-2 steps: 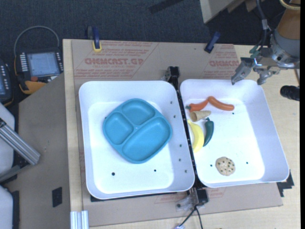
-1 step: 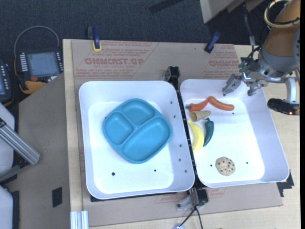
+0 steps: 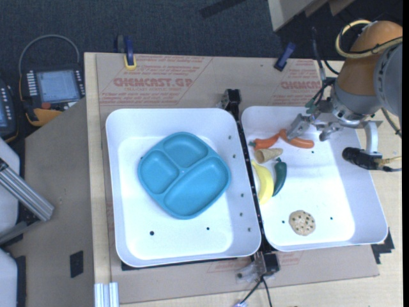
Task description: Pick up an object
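Note:
My gripper (image 3: 312, 132) hangs over the far part of the right bin (image 3: 358, 203), its fingers spread open with nothing between them. Just below the fingertips lies an orange-red sausage-shaped piece (image 3: 300, 142). To its left are an orange carrot piece (image 3: 266, 142) and a tan cone (image 3: 268, 154). Near the bin's left wall lie a yellow banana (image 3: 262, 180) and a green pepper (image 3: 280, 174) side by side. A round cookie (image 3: 301, 222) rests nearer the front.
The left bin (image 3: 128, 235) holds a blue divided plate (image 3: 184, 174). A black divider runs between the two bins. The arm (image 3: 364, 62) comes in from the upper right. Bare white floor shows in the right bin's right half.

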Robot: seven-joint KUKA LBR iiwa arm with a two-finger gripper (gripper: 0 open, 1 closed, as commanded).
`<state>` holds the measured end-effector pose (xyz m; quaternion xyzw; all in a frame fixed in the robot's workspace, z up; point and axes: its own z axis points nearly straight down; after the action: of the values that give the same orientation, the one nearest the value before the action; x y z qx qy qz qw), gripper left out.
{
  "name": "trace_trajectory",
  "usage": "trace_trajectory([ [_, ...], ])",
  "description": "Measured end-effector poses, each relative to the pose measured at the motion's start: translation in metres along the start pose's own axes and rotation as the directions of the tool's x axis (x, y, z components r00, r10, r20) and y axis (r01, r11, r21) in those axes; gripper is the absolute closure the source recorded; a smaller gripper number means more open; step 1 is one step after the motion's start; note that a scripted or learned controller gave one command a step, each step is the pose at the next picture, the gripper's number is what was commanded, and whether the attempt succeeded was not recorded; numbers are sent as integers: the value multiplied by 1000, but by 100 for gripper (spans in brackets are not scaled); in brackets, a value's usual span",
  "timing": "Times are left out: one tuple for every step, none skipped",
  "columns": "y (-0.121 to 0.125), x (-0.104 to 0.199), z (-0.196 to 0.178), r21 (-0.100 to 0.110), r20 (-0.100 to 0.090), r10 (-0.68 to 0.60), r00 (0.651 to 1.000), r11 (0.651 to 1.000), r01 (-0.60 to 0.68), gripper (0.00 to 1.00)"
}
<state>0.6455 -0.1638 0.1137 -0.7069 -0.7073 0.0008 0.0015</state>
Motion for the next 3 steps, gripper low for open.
trace_trajectory([
  [0, 1, 31, 1, 0, -1, 1000, 1000, 1, 0],
  [-1, 1, 19, 2, 1, -1, 1000, 1000, 1, 100],
  [3, 4, -25, -10, 3, -1, 1000, 1000, 1, 100],
])
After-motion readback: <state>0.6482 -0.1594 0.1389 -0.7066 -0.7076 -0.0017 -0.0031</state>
